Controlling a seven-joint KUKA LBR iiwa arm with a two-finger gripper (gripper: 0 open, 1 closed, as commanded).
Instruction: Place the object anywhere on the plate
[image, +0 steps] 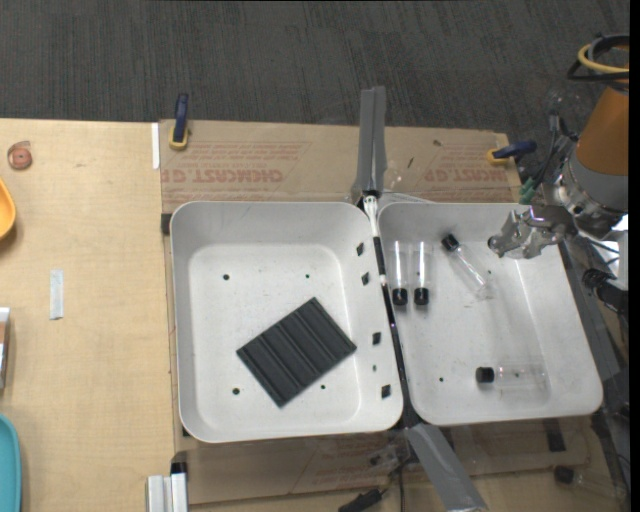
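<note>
A dark grey ribbed plate (297, 351) lies flat and turned at an angle in the left bin (200, 300). Several clear tubes with black caps lie in the right bin (560, 330). Two of them rest side by side (410, 268) near that bin's left wall. Another tube (465, 265) lies slanted toward the back, and one more (512, 376) rests near the front right. My gripper (508, 243) hangs over the back right part of the right bin, just right of the slanted tube, with nothing seen in it.
A grey metal bar (372, 150) runs back from the gap between the bins. Blue and yellow clamps (180, 122) (508, 153) hold the cardboard behind them. The wooden bench (80, 300) extends to the left, with an orange thing (5, 215) at its edge.
</note>
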